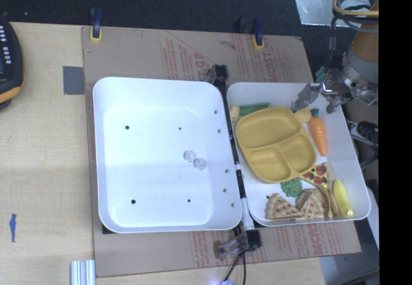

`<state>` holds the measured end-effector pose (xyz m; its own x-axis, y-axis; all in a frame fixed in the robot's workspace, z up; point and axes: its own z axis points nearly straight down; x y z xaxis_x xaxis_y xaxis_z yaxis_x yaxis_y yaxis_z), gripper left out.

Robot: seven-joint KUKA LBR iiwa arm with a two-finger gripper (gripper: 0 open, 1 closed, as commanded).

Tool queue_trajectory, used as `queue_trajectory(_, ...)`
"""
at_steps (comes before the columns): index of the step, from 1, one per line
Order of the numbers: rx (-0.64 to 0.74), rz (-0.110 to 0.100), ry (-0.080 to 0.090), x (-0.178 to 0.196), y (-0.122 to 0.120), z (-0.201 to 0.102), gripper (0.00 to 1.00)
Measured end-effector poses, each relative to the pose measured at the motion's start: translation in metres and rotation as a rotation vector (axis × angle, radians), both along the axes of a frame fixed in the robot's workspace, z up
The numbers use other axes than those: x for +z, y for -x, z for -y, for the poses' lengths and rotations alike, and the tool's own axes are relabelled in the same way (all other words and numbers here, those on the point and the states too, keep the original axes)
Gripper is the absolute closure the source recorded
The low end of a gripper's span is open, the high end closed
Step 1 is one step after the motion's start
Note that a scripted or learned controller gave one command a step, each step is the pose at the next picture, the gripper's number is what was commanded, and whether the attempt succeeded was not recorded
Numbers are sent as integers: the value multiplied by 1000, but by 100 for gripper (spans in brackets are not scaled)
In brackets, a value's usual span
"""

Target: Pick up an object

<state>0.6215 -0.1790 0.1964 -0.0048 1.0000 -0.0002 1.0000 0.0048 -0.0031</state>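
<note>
Two spread pincer fingers above carrot, holding nothing.

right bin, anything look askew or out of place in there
Slightly. The tan divided plate sits turned at an angle to the right bin walls, lying over part of a green item at the far wall. Nothing looks spilled or damaged; the carrot lies flat beside the plate.
</note>
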Motion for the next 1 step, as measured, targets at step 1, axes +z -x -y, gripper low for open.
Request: queue_trajectory(1, -5, 4, -1, -104, 107, 35, 0)
